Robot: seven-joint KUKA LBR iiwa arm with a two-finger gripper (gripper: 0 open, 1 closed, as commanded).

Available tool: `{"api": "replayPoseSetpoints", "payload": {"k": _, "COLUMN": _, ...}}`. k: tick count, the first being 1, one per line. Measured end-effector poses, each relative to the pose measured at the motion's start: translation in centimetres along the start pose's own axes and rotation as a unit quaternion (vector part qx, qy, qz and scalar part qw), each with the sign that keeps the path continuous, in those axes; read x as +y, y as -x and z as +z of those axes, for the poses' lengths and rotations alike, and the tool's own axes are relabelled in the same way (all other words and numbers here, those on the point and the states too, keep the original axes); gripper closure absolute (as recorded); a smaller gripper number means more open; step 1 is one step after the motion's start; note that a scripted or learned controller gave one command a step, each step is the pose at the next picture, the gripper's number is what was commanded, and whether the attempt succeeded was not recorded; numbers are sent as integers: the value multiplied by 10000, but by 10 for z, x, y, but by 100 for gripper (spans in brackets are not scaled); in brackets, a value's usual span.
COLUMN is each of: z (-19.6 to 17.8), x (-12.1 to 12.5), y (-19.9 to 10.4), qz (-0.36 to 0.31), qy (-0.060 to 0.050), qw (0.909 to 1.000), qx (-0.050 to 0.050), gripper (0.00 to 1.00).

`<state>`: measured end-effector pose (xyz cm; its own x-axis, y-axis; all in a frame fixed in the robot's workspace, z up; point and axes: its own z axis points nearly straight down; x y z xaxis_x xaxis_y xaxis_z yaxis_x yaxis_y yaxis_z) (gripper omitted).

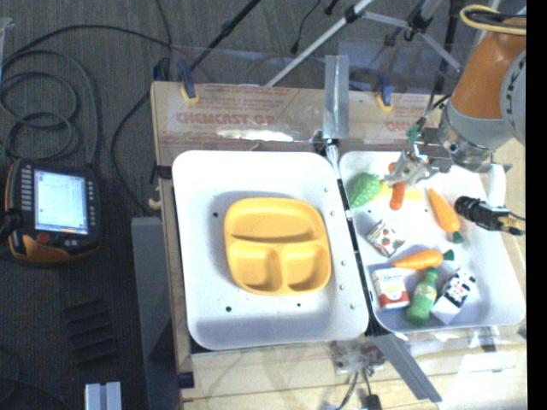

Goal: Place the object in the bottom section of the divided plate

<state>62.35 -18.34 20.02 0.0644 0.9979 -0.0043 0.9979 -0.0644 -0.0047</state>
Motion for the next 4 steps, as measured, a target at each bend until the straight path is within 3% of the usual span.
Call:
{"api": "replayPoseSetpoints", "payload": {"k": 1, "z": 28, "x": -9, "y": -62, "qz": -547, "qy": 1, "qw": 9985, "qx": 19, "gripper": 100}}
{"api": "replayPoseSetpoints", "payload": {"k": 2, "z": 18, "x": -43, "y": -111, "qz": -917, "qy": 3, "qw": 9958, "qx": 19, "gripper": 100}}
{"api": "replayPoseSetpoints", "payload": {"k": 3, "z": 18, "x": -48, "y": -192, "qz": -1852, "qy": 3, "qw": 9827, "qx": 21, "gripper": 100}}
{"api": "replayPoseSetpoints", "payload": {"k": 4, "z": 18, "x": -48, "y": -192, "qz": -1851, "qy": 4, "qw": 9827, "qx": 24, "gripper": 0}}
